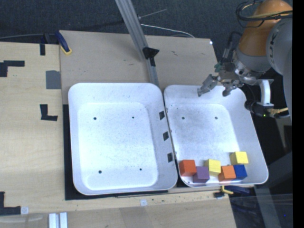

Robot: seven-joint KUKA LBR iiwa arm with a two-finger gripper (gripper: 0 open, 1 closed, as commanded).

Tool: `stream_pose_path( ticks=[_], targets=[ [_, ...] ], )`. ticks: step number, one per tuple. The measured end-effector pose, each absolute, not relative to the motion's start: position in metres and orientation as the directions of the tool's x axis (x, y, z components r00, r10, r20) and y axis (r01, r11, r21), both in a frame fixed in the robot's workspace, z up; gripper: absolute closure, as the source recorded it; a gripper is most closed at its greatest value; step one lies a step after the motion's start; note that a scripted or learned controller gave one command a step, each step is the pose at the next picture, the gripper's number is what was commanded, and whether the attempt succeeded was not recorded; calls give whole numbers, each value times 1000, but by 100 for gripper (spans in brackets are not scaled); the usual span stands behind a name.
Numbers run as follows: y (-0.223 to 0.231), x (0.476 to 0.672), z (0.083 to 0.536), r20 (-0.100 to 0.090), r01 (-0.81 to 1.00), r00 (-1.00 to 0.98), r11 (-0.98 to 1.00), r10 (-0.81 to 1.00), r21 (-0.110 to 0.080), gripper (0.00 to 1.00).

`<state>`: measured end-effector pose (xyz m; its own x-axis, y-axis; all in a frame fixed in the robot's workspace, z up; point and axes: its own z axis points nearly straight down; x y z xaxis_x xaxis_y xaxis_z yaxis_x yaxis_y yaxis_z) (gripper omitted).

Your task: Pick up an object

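**Blocks bunched at the near edge, gripper spread and bare at the far rim**

Nearest the camera, a cluster of small coloured blocks sits along the near wall of the right-hand shallow white plastic bin (pixel 247 127). From left to right: an orange cube (pixel 187 167), a purple cube (pixel 202 174) just beside and slightly in front of it, a small yellow cube (pixel 214 166) touching the purple one's far side, a second orange cube (pixel 228 173), and a blue cube (pixel 240 171) pressed against that orange one. A second yellow cube (pixel 239 157) stands just behind the blue one. Under the bin's near rim a yellow and blue clamp (pixel 232 190) pokes out.

The left-hand shallow white plastic bin (pixel 76 127) lies alongside, its rim touching the right bin's along a seam marked by small dark clips (pixel 165 136).

Farther back, the two-finger grey metal gripper (pixel 216 89) hangs over the far rim of the right bin, well apart from the blocks. Its fingers are spread wide with nothing between them. Behind it rises the grey arm with its orange band (pixel 261 23).

A slanted grey metal pole (pixel 135 27) crosses the far wooden bench (pixel 95 56).
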<state>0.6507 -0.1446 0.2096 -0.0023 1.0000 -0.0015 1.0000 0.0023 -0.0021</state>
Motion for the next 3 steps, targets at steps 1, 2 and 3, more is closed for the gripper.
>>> stream_pose_path(
  ticks=[1, 2, 3],
  targets=[
    [-174, 650, 263, -3, 1000, 0, 0, 1000, 5, 0],
    [-180, 623, 245, -1, 1000, 1, -1, 1000, -4, 0],
    [-128, 639, 237, 1, 1000, -6, 6, 1000, -2, 0]
  ],
)
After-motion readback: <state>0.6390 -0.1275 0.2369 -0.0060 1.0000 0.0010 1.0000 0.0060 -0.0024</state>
